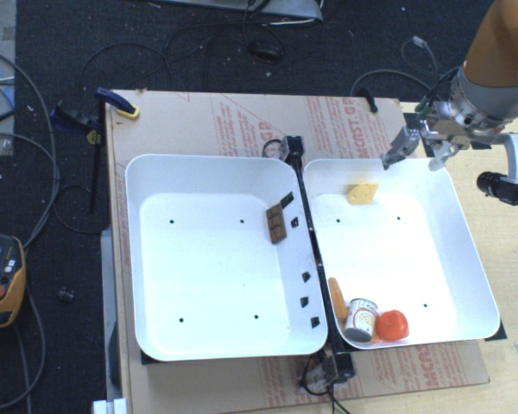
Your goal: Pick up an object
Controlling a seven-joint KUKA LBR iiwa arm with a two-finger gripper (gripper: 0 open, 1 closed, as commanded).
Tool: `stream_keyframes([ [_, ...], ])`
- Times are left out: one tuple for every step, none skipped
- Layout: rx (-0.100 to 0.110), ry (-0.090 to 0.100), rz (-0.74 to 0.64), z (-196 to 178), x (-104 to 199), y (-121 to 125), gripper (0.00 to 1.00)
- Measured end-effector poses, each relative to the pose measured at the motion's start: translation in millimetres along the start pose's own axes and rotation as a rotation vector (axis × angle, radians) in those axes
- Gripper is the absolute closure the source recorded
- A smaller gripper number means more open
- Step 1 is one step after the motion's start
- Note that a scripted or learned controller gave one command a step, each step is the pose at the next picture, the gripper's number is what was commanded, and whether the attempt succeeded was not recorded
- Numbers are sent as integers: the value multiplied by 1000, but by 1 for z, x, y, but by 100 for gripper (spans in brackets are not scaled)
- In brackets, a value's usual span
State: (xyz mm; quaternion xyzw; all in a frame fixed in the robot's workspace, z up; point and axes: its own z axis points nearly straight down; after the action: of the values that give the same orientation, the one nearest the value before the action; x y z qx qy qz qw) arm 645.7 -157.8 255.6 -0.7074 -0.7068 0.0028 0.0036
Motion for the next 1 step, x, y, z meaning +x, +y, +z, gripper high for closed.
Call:
stream_keyframes([
  [-9, -1, -1, -6, 0, 1, 0],
])
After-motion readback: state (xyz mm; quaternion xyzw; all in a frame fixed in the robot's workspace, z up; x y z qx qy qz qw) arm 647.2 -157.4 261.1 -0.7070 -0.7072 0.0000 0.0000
